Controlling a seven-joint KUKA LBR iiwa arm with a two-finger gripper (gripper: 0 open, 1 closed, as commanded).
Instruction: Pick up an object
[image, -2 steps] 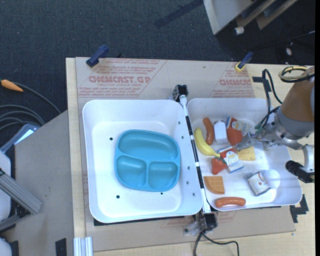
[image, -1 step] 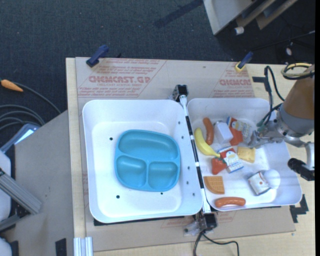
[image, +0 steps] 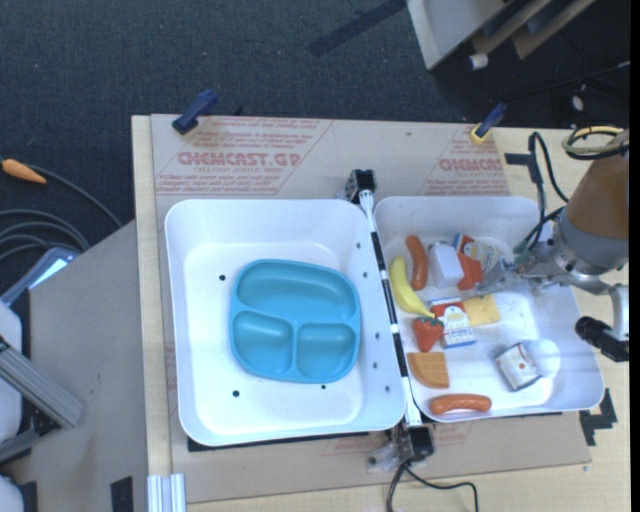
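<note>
Camera view: cardboard-topped bench on dark carpet; hand over right bin, grip state unclear.

Dark blue-grey carpet floor surrounds the bench. Bench top covered with printed cardboard sheet, fastened by blue clamps at far edge. Grey cables lie left.

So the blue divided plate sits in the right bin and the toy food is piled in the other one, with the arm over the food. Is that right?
Not quite. The camera view shows the blue divided plate in the left bin, not the right. The toy food, such as the banana, lies in the right bin, and the arm reaches over that one.
</note>
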